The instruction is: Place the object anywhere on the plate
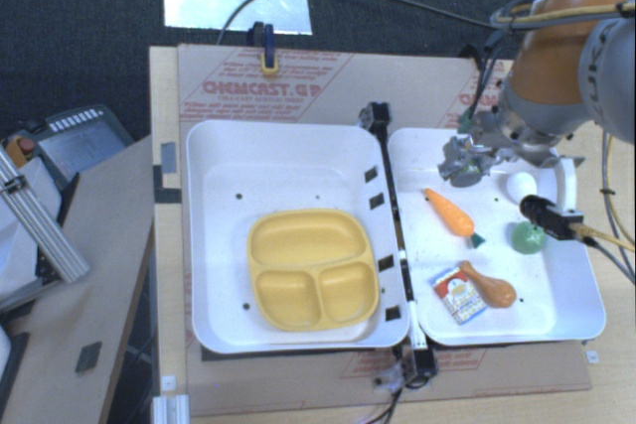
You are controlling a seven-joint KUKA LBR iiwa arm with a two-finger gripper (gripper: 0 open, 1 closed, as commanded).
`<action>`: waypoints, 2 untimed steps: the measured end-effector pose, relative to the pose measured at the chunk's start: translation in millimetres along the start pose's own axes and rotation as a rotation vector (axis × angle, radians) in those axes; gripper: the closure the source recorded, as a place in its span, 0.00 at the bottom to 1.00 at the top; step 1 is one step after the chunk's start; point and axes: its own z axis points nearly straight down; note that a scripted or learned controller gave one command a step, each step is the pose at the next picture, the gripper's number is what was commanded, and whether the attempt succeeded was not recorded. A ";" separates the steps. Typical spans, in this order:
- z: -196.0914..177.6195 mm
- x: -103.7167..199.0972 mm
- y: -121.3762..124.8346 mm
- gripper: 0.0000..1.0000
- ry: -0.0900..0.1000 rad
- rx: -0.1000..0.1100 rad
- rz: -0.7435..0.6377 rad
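Camera view: carrot (449, 212) lies in the right bin (586, 313), long axis slanting from far-left to near-right, green tip toward the near-right. The yellow plate (312, 268) sits in the left bin (209, 213) with nothing on it, so the placing is all still to do. The gripper (463, 166) hovers at the bin's far side, grasping nothing; its opening cannot be judged.

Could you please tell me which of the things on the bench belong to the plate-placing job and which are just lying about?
Job:
yellow three-compartment plastic plate, left bin
orange toy carrot, a candidate
hand, above right bin

Lying about, unless chosen:
brown toy drumstick
small printed packet
green round toy
white egg-shaped toy
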 end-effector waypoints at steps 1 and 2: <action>7.5 48.2 -20.1 1.00 0.000 0.001 0.000; -7.6 95.0 -44.5 1.00 0.000 0.000 -0.001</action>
